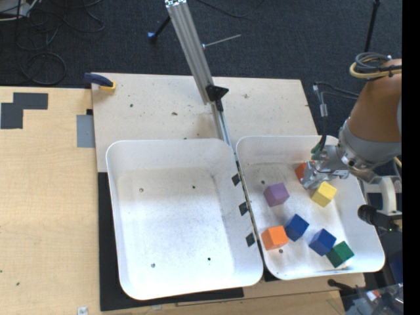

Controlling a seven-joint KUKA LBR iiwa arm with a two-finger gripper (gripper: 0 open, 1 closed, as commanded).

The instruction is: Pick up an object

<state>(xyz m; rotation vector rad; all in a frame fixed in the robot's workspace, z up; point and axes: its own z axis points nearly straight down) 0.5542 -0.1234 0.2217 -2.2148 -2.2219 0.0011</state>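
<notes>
My tool [317, 174] is low in the right bin [262, 148], between a red block [301, 170] and a yellow block [323, 193]; its grip state I cannot tell. Approach step: next I must centre on one block before lifting.

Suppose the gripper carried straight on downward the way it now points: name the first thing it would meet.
Probably the red block beside the gripper, or the white bin floor next to it. The small yellow cube lies close too; one slanted view leaves depth unclear.
</notes>
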